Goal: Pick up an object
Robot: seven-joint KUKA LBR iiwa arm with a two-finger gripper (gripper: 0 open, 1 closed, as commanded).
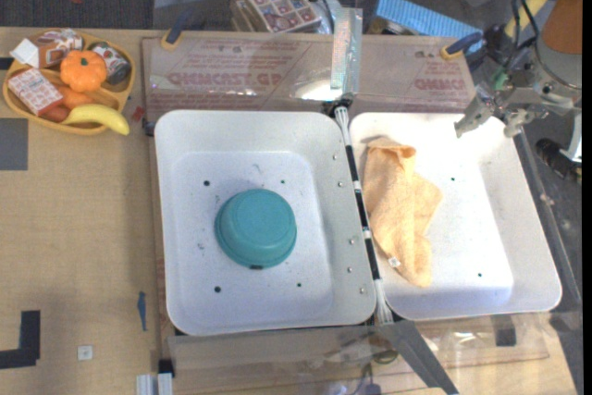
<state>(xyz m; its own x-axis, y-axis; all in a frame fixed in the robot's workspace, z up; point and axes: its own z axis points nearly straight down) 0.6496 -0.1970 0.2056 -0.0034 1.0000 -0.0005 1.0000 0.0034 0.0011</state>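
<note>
The end effector (488, 113) hangs above the far right corner of the right bin (532, 291), its fingers spread apart with nothing between them. Two things are on offer. The nearer is an orange cloth (400, 210), crumpled along the left side of the right bin, touching the wall that divides the two bins; from the end effector it lies toward about eight o'clock, and its long axis runs roughly from twelve to six o'clock, widest at the middle. The other is a teal bowl (256, 227), upside down near the middle of the left bin (176, 291), farther off toward about eight o'clock as well. The cloth looks the likelier target, and I judge the arm would need to travel down-left and descend onto a raised fold.
</note>
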